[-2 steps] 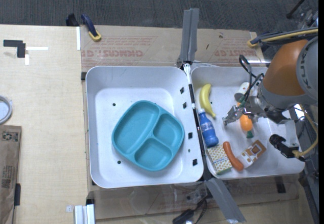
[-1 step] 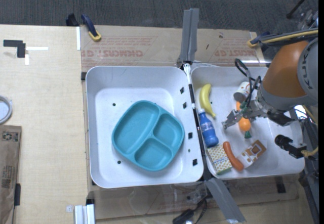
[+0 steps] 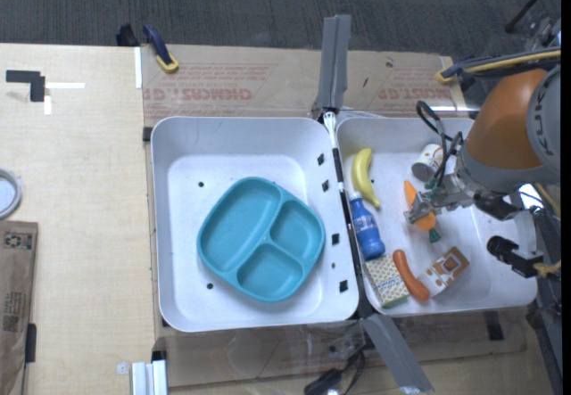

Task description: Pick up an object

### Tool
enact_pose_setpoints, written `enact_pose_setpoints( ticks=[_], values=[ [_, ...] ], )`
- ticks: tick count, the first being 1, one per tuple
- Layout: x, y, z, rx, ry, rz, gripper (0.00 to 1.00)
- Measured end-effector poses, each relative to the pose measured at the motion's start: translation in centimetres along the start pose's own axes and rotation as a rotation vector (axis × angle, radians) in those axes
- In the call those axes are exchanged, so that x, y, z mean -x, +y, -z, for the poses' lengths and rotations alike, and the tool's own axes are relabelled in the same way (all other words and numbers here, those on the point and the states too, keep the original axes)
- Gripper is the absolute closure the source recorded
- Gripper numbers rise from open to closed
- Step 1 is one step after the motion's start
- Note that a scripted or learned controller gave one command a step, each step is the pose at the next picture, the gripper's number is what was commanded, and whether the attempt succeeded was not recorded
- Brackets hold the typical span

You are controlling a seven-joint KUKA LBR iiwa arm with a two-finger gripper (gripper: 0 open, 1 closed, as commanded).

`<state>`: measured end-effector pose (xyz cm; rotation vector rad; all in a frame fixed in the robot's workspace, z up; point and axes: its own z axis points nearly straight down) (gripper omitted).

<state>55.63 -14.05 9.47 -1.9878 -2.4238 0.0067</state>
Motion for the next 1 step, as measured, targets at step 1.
enact_pose_setpoints(
  ticks=[1],
  values=[
    [-8.3, 4.14, 11.14, 0.003, -0.003, -0.167, 1.0]
  ],
)
